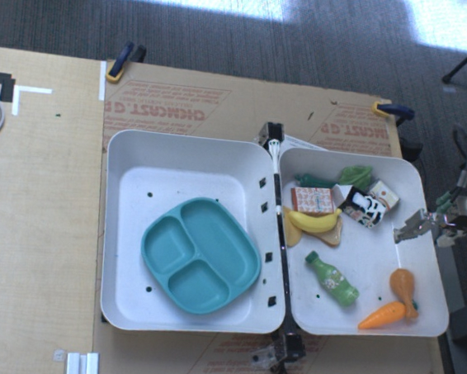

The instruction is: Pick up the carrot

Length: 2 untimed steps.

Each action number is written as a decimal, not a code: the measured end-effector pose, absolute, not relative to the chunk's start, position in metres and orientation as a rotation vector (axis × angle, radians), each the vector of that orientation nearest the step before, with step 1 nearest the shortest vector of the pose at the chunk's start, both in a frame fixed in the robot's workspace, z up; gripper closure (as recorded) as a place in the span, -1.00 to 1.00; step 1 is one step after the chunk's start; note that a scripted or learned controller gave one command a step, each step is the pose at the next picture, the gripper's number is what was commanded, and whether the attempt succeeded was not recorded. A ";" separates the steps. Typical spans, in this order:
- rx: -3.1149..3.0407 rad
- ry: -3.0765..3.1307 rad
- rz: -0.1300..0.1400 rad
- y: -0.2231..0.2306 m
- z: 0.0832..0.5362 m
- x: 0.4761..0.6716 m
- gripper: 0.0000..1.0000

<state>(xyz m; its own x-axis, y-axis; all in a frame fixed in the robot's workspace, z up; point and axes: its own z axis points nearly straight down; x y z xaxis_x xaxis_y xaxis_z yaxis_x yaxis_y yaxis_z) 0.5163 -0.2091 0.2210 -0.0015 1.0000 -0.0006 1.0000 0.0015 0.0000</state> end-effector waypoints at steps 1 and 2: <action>2.295 2.148 0.000 -0.222 0.137 0.479 -1.00; 2.220 2.238 0.008 -0.212 0.091 0.479 -1.00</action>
<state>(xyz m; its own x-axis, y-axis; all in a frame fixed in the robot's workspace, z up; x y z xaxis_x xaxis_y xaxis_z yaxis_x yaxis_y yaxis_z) 0.4785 -0.2125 0.0913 -0.0084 0.9999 0.0115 1.0000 0.0084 -0.0038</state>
